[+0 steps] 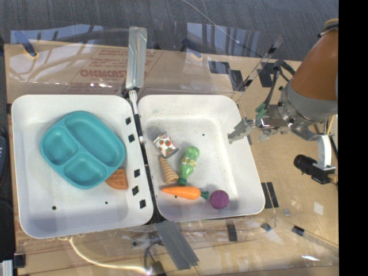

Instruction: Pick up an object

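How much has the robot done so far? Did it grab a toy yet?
Nothing looks done yet. The carrot, purple ball, green bottle, cone and small carton all lie in the right bin. The gripper is at that bin's right rim with no toy in it. Left: reach in, grab one, lift it.

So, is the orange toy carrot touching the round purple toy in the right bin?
Cannot tell. In the camera view the orange toy carrot has its green leafy end right beside the round purple toy, but neither contact nor a gap shows plainly.
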